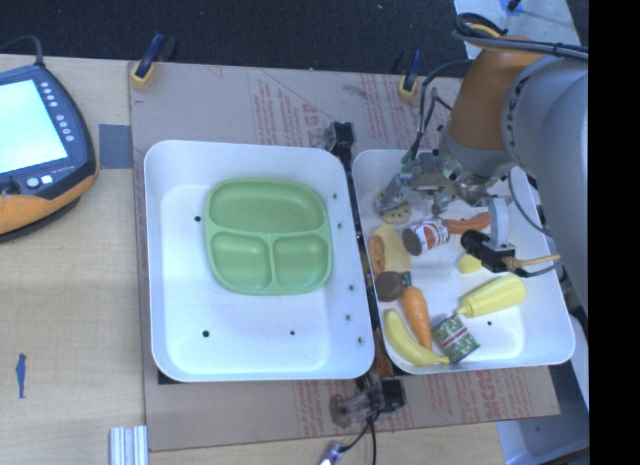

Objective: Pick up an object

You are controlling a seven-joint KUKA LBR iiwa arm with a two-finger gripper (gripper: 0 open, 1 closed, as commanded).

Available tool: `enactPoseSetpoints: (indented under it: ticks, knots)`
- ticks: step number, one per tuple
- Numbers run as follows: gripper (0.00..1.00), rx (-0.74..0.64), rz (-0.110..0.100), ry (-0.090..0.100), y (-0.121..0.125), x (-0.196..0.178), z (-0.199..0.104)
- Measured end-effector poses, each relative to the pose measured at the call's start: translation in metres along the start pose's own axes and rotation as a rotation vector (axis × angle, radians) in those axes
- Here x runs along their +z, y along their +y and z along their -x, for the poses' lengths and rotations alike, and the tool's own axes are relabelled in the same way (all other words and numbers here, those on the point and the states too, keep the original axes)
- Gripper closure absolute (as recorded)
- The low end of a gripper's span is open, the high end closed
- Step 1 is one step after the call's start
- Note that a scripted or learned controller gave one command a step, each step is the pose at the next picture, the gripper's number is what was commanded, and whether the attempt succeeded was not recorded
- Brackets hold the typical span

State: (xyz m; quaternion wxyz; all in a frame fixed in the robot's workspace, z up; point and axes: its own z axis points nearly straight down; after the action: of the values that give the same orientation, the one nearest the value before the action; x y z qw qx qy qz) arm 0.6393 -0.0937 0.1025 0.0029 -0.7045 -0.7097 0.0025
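The pincer hovers low over the far left corner of the right bin; whether it is open or closed cannot be told. Just near of it lie a small bottle, a carrot and a banana.

Pale wooden bench, perhaps dark carpet behind.

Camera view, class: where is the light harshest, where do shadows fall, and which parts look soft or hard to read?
Camera view: the left bin is nearly blown out white; the green tray casts little shadow; the arm shades the right bin's upper part, where the tool looks blurred and murky; the background is dark.
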Motion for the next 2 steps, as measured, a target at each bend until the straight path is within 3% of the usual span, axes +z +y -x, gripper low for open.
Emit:
enactPoseSetpoints:
  ticks: [2]
  knots:
    - [0.00, 0.004, 0.003, -0.002, -0.024, 0.011, 0.009]
